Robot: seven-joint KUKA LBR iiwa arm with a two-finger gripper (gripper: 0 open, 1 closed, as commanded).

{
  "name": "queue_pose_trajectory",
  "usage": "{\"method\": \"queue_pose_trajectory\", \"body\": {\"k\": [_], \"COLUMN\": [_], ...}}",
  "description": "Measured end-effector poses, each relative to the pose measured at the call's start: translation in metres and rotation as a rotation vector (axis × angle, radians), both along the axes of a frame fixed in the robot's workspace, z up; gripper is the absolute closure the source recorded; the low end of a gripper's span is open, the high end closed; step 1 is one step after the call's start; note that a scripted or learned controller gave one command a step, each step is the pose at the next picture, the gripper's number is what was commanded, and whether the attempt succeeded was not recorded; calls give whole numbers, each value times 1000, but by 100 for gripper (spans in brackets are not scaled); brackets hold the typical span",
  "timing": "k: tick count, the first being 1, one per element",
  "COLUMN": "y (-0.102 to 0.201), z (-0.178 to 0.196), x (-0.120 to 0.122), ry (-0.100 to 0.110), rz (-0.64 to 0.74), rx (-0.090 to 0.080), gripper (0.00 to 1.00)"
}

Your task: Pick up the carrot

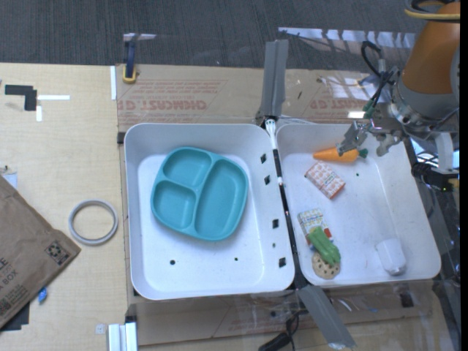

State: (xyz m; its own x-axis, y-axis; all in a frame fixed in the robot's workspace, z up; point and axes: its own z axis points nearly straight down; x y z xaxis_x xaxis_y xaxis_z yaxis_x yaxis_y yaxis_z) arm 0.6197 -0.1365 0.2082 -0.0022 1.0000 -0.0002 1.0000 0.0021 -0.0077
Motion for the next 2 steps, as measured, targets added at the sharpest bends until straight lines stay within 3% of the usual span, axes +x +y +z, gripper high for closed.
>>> {"method": "queue_pose_trajectory", "body": {"k": [1, 2], "y": [-77, -65], "z": [-44, -102], "x": [27, 39], "ry": [-7, -4], "rz": [-185, 15], "rx": [-2, 0], "gripper": [0, 0]}}
